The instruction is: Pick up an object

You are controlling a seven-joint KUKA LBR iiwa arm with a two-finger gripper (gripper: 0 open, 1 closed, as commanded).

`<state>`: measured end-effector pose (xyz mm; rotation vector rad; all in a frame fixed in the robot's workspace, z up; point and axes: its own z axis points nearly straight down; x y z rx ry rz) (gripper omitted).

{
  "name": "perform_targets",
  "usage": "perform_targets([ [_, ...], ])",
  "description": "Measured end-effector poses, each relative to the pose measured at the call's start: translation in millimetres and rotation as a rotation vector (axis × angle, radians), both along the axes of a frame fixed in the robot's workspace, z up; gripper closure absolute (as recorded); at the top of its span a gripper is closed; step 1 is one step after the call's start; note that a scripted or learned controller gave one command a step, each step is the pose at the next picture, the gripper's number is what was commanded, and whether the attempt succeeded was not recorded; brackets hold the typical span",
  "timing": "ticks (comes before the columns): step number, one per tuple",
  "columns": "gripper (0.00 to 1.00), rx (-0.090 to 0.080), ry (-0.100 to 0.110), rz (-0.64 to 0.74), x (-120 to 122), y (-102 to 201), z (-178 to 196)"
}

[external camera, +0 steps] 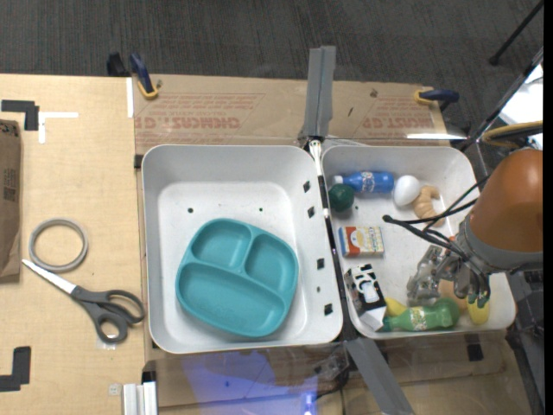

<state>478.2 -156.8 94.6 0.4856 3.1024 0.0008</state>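
Note:
The right bin [458, 158] holds a blue bottle [365, 181], a dark green ball [342, 197], a white egg-like object [406, 190], a tan piece [426, 204], a small red and white box [361, 241], a black and white item [366, 287], a green bottle [422, 316] and yellow pieces [478, 311]. My gripper [429, 284] hangs low over the bin's front right, just above the green bottle. The orange-banded wrist [518, 206] covers the bin's right side.
The left bin [164, 188] carries a teal divided plate [238, 277]. On the wooden bench at the left lie a tape roll [58, 243] and scissors [91, 301]. Cables [432, 223] trail from the wrist across the right bin.

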Motion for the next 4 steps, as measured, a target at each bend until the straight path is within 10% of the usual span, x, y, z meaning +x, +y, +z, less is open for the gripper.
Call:
perform_targets([
  [1,1.0,-0.001,-0.002,0.0,21.4,-11.5,168.5],
  [2,1.0,0.0,0.0,0.122,6.3,-11.6,-2.9],
  [3,1.0,-0.001,-0.003,0.435,50.2,-48.1,127.8],
  [4,1.0,-0.001,-0.002,0.636,12.8,-58.3,10.3],
])
